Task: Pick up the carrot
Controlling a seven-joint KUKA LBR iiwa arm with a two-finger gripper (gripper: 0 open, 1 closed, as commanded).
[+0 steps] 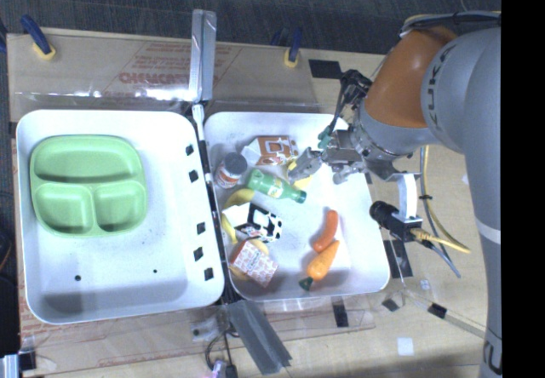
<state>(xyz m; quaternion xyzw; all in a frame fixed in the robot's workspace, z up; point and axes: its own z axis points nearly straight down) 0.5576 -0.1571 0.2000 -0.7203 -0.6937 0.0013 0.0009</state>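
While hovering over the right bin's upper part, camera view:
gripper (328, 159): fingers spreading apart, gripping nothing.
tapered orange carrot (321, 261): lying near the bin's lower edge, well below the gripper, long axis running slantwise.

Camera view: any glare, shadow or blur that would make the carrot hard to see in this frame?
Camera view: the carrot is evenly lit and fairly sharp against the right bin; glare falls on the plastic sheet behind the bins; the gripper looks soft.
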